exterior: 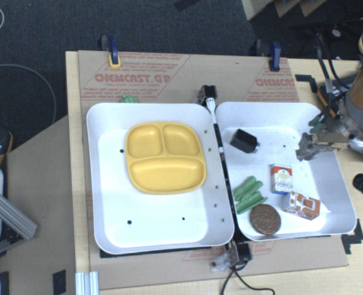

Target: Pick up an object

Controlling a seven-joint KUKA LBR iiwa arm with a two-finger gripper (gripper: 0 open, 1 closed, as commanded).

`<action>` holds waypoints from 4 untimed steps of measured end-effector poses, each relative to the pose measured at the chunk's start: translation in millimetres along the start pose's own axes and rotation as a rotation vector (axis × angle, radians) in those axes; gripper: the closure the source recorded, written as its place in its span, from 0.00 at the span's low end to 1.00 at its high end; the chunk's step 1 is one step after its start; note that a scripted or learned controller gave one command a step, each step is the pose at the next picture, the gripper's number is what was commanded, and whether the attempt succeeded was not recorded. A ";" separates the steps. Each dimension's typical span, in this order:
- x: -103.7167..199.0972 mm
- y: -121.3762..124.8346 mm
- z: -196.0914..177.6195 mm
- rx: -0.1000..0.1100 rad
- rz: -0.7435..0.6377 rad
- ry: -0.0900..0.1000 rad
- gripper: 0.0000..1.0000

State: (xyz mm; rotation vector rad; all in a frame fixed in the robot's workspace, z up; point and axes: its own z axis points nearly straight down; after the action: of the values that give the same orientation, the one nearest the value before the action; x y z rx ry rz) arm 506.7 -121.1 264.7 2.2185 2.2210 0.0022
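— Where were we in the pick at that point?

— We judged we were at the approach. Our gripper (306, 147) hung over the right bin (338, 192), near its right wall, and nothing sat between its fingers. How far apart they stood we could not tell from that slant.

— And what could we have taken?

— Everything loose lay in that bin: a black block (244, 141) toward the upper left, a small red-and-white carton (282, 178) just below the gripper, a patterned packet (303, 205) beside it, green pods (249, 193) and a brown disc (265, 219) lower down.

— So the next move?

— We reckoned it called for settling on one item, most likely the carton, then lining up above it and descending.

— Anything in our way?

— The packet lay close to the carton, so we risked nudging both. The yellow divided plate (165, 157) in the left bin (107, 183) stood well apart.
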 end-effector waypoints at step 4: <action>-104.5 -26.5 -210.0 -0.011 0.001 -0.007 1.00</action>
State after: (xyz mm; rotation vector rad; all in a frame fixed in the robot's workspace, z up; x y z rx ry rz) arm 479.8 -225.5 474.6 2.2106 2.2109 0.0066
